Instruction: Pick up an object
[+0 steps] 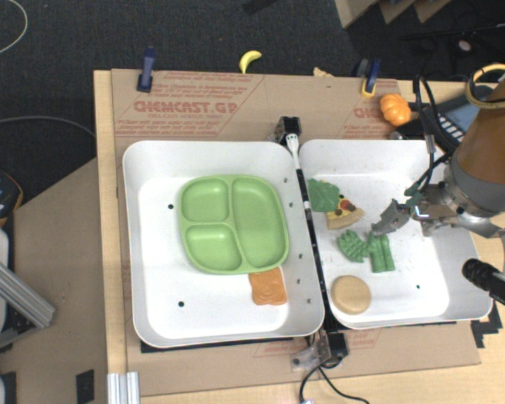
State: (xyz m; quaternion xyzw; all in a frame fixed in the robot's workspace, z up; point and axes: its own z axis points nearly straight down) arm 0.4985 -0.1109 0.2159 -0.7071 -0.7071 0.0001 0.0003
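Observation:
My gripper (pixel 385 223) hangs low over the middle of the right bin (pixel 442 297), reaching in from the right. Just below its tip lies a long green toy piece (pixel 382 256), and a leafy green piece (pixel 350 244) lies beside that one. I cannot tell whether the tip touches the long piece. To the left of the gripper sits a toy pizza slice (pixel 343 215) next to a green lettuce leaf (pixel 322 195). A tan round bun (pixel 351 294) rests near the bin's front edge. I see nothing lifted off the bin floor.
The left bin (pixel 143 251) holds a green divided plate (pixel 236 225) with an orange toy (pixel 268 287) at its front edge. Outside the bins, a small orange fruit (pixel 395 108) and a yellow banana (pixel 250 59) lie at the back. Blue clamps (pixel 146 70) hold the cardboard.

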